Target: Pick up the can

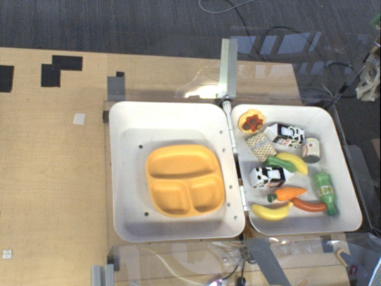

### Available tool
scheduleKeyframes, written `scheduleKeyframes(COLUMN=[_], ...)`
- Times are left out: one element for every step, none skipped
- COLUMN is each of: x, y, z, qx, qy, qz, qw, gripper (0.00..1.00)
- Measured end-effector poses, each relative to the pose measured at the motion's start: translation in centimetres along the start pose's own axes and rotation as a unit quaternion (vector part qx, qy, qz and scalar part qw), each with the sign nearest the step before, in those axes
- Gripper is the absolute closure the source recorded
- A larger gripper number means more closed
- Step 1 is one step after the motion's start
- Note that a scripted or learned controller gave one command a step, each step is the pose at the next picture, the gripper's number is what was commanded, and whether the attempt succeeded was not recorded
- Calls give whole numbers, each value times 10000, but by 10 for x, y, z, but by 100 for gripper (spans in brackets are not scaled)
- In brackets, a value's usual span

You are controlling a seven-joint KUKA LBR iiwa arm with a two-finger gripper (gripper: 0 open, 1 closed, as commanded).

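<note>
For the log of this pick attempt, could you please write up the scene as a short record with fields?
left bin: holds a yellow divided tray
right bin: holds the toy items
can: lying on its side near the right bin's far right, beside a black-and-white carton
near the can: yellow banana, green bottle
front of right bin: carrot, second banana
can status: lying free in the bin

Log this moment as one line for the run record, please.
stage: before reach | target: small silver cylindrical can lying on its side, right white bin, right of black-and-white carton | left bin: yellow divided plastic tray | can ungrasped
</note>
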State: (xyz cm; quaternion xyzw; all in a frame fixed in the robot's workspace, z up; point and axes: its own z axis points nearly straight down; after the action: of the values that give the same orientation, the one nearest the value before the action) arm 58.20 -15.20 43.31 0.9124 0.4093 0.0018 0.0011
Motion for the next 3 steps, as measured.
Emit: scheduleKeyframes(x=[-3, -3, -24], y=[-63, -47, -39], z=[30, -3, -3], qx=[-3, 0, -2], qy=[5, 1, 3], qz=[-490, 669, 1560], qw=[9988, 9978, 9878], gripper=[100, 100, 100])
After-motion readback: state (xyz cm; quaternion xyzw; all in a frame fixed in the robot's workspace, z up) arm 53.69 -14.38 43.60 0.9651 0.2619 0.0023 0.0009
